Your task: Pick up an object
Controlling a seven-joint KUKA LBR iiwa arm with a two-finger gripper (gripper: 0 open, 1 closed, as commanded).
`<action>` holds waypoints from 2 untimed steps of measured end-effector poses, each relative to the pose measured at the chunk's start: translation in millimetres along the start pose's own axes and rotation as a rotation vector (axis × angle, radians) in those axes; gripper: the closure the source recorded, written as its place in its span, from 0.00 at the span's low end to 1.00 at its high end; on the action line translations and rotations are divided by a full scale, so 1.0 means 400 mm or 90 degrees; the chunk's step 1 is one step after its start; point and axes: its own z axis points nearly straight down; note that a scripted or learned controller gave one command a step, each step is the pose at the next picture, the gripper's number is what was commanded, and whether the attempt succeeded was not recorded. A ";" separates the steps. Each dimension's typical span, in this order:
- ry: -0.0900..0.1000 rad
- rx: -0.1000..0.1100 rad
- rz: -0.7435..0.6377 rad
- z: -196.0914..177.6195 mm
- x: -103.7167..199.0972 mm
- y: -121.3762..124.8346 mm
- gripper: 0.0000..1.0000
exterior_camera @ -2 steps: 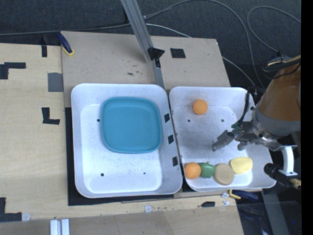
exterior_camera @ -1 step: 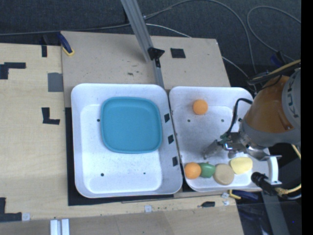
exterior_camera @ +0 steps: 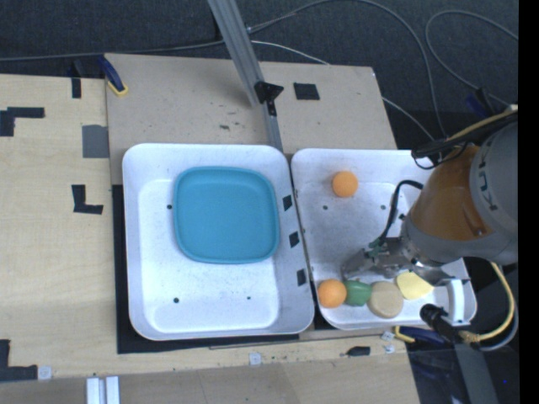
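In the right bin (exterior_camera: 324, 168) an orange ball (exterior_camera: 344, 183) lies near the far side. Along the near rim sit a second orange ball (exterior_camera: 332, 293), a green object (exterior_camera: 358, 293), a tan round object (exterior_camera: 386, 300) and a yellow object (exterior_camera: 414, 286). My gripper (exterior_camera: 364, 263) hangs low over this near cluster, just above the green object and the tan one. The wrist and arm cover part of the bin's right side.
The left bin (exterior_camera: 147, 251) holds a blue square plate (exterior_camera: 226, 214). A grey metal pole (exterior_camera: 244, 49) slants down to the gap between the bins. Cables (exterior_camera: 438, 40) run across the dark floor at the back right.
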 end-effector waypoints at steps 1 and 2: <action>-0.001 -0.002 0.000 -0.031 -0.001 0.003 1.00; 0.000 -0.001 0.000 -0.139 -0.007 0.018 1.00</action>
